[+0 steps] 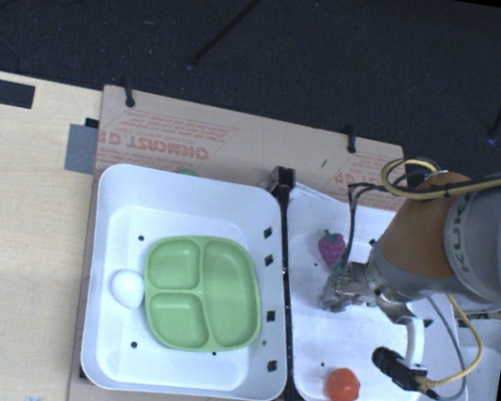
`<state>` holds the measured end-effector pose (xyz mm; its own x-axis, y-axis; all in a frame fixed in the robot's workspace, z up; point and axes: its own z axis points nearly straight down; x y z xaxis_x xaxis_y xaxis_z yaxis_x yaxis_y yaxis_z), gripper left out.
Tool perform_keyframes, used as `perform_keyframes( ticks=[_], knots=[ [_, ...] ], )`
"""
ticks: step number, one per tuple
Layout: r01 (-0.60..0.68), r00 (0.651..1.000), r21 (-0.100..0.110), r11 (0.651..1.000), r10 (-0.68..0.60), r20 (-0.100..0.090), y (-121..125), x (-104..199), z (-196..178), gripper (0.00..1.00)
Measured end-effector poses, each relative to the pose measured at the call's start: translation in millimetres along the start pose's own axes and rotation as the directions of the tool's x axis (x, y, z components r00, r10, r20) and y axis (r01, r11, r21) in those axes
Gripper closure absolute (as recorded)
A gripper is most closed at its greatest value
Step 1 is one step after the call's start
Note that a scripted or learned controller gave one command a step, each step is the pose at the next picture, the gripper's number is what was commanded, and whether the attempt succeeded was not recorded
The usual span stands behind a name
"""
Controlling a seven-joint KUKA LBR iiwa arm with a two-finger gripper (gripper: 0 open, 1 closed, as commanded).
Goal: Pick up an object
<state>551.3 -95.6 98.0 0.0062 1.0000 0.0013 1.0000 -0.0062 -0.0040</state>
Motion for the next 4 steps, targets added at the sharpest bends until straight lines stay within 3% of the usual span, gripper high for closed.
perform_keyframes(
  ticks=[3, 4],
  knots=[
    [0.007, 1.0, -0.007, 1.0, -0.007, 0.002, 1, -10, -154, 1.0],
    [0.009, 1.0, 0.0, 1.0, -0.009, -0.001, -7, 34, -141, 1.0]
  ],
)
